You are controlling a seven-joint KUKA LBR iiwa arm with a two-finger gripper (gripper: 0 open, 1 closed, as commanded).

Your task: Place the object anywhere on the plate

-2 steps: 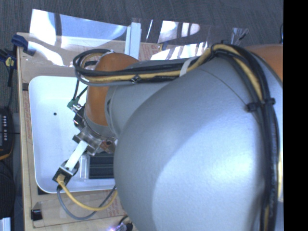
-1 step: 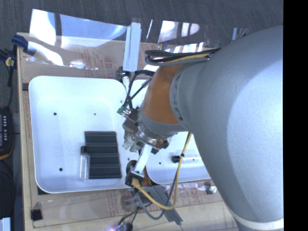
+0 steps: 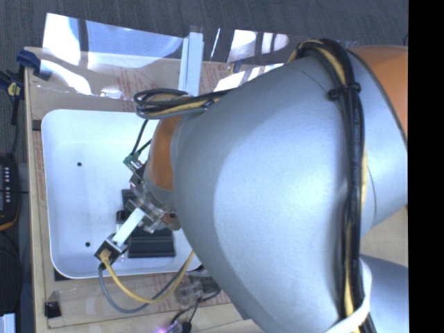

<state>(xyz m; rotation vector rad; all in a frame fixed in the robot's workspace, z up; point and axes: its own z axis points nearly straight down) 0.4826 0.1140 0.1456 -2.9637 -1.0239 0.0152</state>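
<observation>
White plastic forms the shallow bin (image 3: 62,186) at the left, its floor bare and brightly lit apart from two small dark specks (image 3: 79,164). It sits on a pale wood bench (image 3: 38,286), whose boards show as a narrow frame along the bin's near and left sides. Beyond the bench the floor (image 3: 208,2) is dark grey carpet, and shiny clear panels (image 3: 111,44) stand along the back edge, catching a bluish glare. A blue clamp (image 3: 28,61) grips the bench's far left corner, and a black device (image 3: 5,186) sits at the left edge. The arm (image 3: 277,200) reaches in from the right, a broad grey shell with an orange band (image 3: 381,68) high at the right and a black-and-yellow cable bundle (image 3: 343,89) strapped over it. The gripper (image 3: 119,240) is low in the bin's near half, over the floor — whether it is released, clenched or grasping anything cannot be told. A dark block (image 3: 151,243) lies just beside it, touching or nearly so; I cannot tell whether this is the object or part of the tool. A yellow cable (image 3: 139,295) loops from the gripper out over the bin's near rim and across the bench.
</observation>
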